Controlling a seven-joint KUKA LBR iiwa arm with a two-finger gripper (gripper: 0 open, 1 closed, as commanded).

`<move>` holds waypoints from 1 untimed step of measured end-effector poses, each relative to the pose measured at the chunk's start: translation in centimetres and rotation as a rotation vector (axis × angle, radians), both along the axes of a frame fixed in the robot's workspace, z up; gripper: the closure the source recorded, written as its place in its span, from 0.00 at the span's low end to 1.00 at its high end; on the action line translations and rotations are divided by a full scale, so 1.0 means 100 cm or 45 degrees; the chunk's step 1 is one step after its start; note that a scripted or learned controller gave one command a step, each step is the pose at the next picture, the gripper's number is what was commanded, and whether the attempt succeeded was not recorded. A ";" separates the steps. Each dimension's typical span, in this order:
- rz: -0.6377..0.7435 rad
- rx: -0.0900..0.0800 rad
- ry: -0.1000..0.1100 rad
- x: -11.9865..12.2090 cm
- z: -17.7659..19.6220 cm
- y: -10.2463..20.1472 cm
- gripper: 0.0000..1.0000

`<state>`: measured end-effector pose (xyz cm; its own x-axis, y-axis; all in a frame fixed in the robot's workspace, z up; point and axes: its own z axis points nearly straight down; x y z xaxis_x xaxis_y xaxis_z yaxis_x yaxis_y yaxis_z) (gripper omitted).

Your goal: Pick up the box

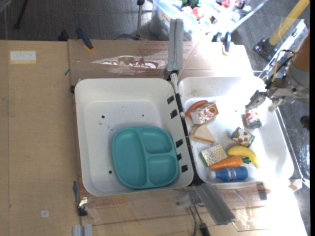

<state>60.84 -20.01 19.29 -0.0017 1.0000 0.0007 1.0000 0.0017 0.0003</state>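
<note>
The right bin holds three box-like items. A small white and red carton lies near its left wall. A little box with fruit printed on it sits in the middle, and a flat patterned cracker box lies lower left. My gripper hangs over the bin's upper right part, open, with nothing between its fingers. It is just above and to the right of a small can, and up and to the right of the fruit box.
Also in the right bin are a sausage, a sandwich wedge, a carrot, a banana and a blue bottle. A teal divided plate lies in the left bin. A clear tub of toys stands behind.
</note>
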 end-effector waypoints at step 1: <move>-0.158 -0.001 -0.035 -0.062 -0.074 0.015 0.00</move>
